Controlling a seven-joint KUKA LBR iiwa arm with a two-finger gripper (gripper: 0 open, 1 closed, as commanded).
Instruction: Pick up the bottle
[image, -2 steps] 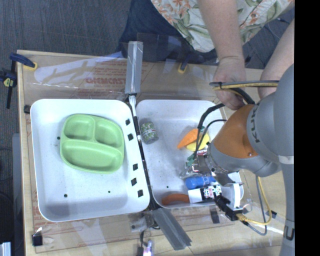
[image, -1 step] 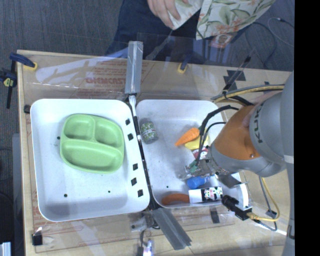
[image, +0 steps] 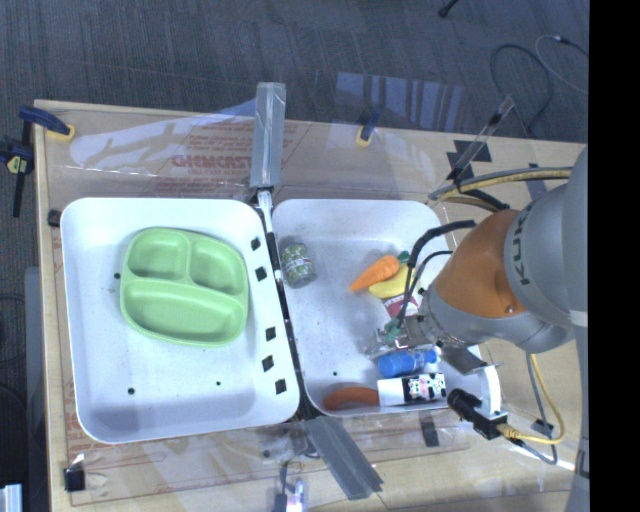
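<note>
A white bottle (image: 411, 389) with a printed label lies on its side near the front wall of the right bin (image: 330, 225). Touching it on the far side is a small blue item (image: 408, 360). My gripper (image: 394, 336) hangs low over the bin just beyond the blue item, a little up and left of the bottle. The orange band of the arm (image: 475, 280) covers the bin's right side. I see nothing held by the gripper.
An orange carrot (image: 376, 272) and a yellow piece (image: 391, 287) lie behind the gripper. A small jar (image: 296, 262) sits by the divider and a red sausage (image: 350, 398) at the front wall. The left bin (image: 90, 400) holds a green divided plate (image: 186, 286).
</note>
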